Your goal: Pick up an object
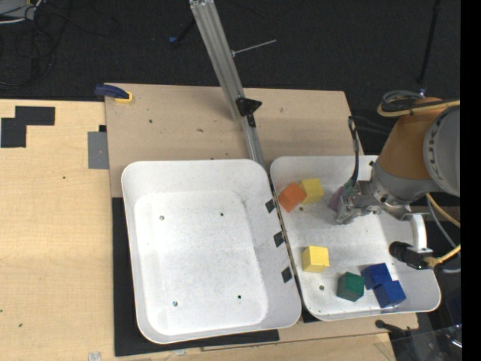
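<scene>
Over the right bin (pixel 421 301), near its far edge, the gripper (pixel 344 210) hangs low, and I cannot tell how it is set. An orange block (pixel 292 195) and a yellow block (pixel 313 190) sit touching at the bin's far left corner. Another yellow cube (pixel 316 258) lies by the left edge. A green block (pixel 349 286) and a blue block (pixel 382 283) sit near the front edge. The left bin (pixel 197 248) is beside it.
</scene>
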Controlling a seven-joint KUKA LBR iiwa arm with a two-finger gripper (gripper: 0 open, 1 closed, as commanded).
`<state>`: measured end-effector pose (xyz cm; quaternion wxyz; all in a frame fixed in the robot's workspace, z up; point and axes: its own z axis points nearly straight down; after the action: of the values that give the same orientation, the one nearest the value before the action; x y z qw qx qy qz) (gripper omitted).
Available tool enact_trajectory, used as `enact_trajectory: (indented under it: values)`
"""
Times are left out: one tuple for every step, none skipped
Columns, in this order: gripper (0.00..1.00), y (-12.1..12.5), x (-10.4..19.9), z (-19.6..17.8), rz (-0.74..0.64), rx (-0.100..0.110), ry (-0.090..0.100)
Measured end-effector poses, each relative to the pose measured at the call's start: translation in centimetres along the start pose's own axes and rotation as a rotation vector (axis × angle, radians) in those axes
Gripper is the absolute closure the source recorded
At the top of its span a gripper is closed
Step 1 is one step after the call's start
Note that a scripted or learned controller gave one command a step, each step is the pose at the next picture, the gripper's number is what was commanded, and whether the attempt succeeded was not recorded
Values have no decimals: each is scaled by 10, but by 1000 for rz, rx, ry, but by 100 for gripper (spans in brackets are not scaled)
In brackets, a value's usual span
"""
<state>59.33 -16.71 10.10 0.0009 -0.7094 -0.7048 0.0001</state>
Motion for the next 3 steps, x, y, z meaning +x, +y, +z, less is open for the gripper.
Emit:
enact_trajectory:
  values:
    - [100,4,-10,-51,-1,-4,-2]
    - [100,5,-11,-104,-9,-4,-2]
    - [100,11,35,-108,-10,0,0]
